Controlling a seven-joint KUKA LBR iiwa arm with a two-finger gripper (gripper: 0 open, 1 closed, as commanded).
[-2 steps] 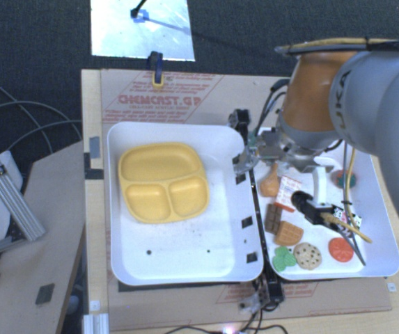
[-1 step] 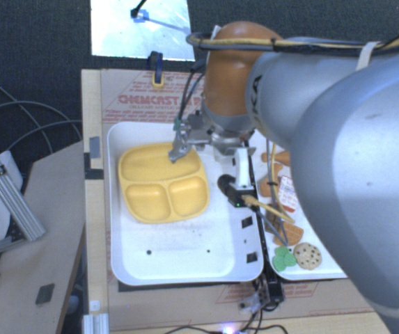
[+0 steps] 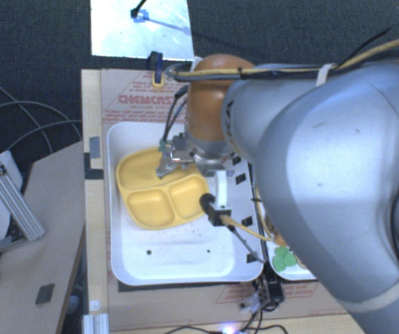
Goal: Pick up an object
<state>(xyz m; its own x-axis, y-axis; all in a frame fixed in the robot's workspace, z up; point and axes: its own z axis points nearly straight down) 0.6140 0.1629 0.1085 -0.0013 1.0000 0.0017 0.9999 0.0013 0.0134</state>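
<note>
A yellow divided plate (image 3: 156, 185) with three compartments lies in the left white bin (image 3: 178, 266), toward its upper half. My gripper (image 3: 175, 160) reaches down at the plate's right upper rim, where the divider meets the edge. The grey arm with its orange band (image 3: 209, 99) hangs over the bin's right side. The wrist hides the fingertips. A green object (image 3: 283, 259) peeks out in the right bin, mostly hidden under the arm.
The lower half of the left bin shows bare white floor with a few dark specks. Cables (image 3: 244, 228) run from the wrist across the bin's right wall. A cardboard sheet (image 3: 136, 99) lies under the bins. Metal framing (image 3: 4, 186) stands at the left.
</note>
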